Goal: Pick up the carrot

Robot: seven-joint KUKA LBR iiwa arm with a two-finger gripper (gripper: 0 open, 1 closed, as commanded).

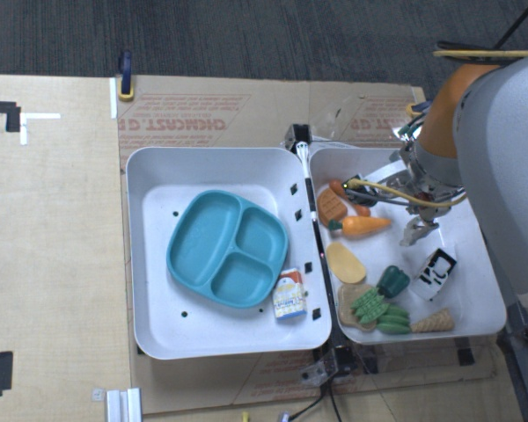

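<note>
In the left bin (145,262) sit a blue plate (227,249) and a small carton (289,295). In the right bin (475,315) the carrot (365,226) lies squeezed beside a brown bun (331,206). The gripper (418,229) hovers just right of the carrot, holding nothing; I cannot tell how wide it is. It might grab the bun instead, or push the carrot away.

Carrot (366,226) hemmed by bread (332,207)

A tray (228,248) lies in the left bin (150,262), a carrot (366,226) in the right bin (472,271).
</note>
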